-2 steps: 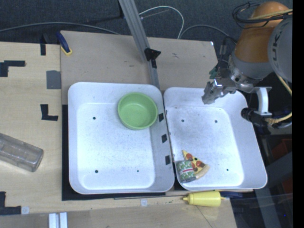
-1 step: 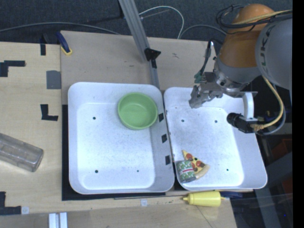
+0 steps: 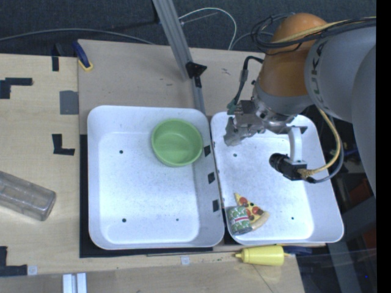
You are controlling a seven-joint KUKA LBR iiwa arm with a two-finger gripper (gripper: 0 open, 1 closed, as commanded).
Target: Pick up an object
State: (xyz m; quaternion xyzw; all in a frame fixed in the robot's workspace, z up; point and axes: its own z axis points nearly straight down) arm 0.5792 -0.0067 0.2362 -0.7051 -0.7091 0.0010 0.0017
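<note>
**Gripper up top, pizza toy way down in the corner**

So the bench is a tan board with black tape marks on its left part, and beyond it there's dark carpet with cables lying around. Two white bins sit side by side: the left bin has a green bowl upright near its top right corner, the right bin is where the arm is working. A clear plastic container lies on its side at the bench's left edge, and a yellow bottle lies flat just below the right bin's near rim.

The gripper hangs over the right bin's upper left area, close to the divider between bins. Can't tell if it's spread or closed, and nothing shows between its tips.

The pizza slice toy lies flat in the right bin's lower left corner, well apart from the gripper. Its long axis runs diagonally, narrow tip toward upper left, wide crust toward lower right.
</note>
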